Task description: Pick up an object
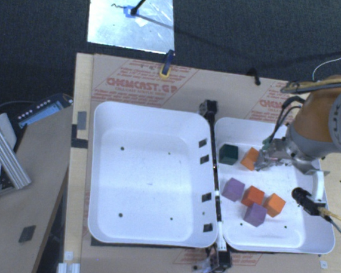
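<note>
The grey KUKA arm (340,122) reaches in from the right edge of the camera view, its thick final link sloping down and to the left. An orange band (314,114) wraps the arm just above the wrist. Below the band the wrist narrows into the two-finger gripper (263,161), which points downward and leftward at a tilt. Dark cables loop along the wrist's upper side. The jaws are too small and blurred to read.
</note>
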